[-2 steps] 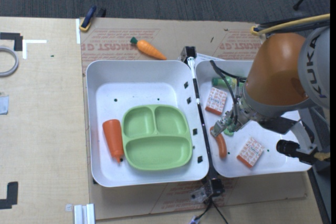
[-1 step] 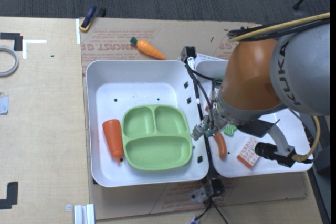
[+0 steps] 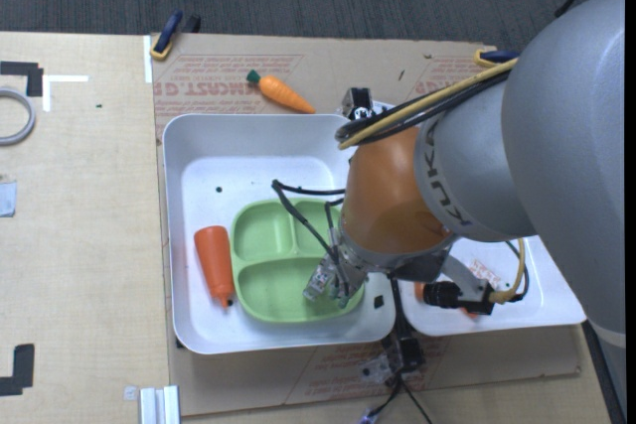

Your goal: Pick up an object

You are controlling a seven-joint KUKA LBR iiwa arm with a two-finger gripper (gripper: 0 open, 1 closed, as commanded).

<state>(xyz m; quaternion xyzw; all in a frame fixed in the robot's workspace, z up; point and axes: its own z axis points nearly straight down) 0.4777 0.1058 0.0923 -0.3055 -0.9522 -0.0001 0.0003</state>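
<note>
Gripper [image 3: 328,283]: finger state cannot be told, low over divided green plastic tray [image 3: 263,258] in left white bin [image 3: 189,174]. Orange cylindrical toy [image 3: 213,263]: beside tray, unheld. Risk: fingers catch tray rim, dragging tray instead.

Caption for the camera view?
Claw low over green divided tray in left bin, orange cylinder beside it.

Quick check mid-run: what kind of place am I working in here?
Probably a robot lab's test bench, not a kitchen: white bins on cardboard, toy items like a carrot and a green tray, and clamps and tape marks on the bench.
</note>
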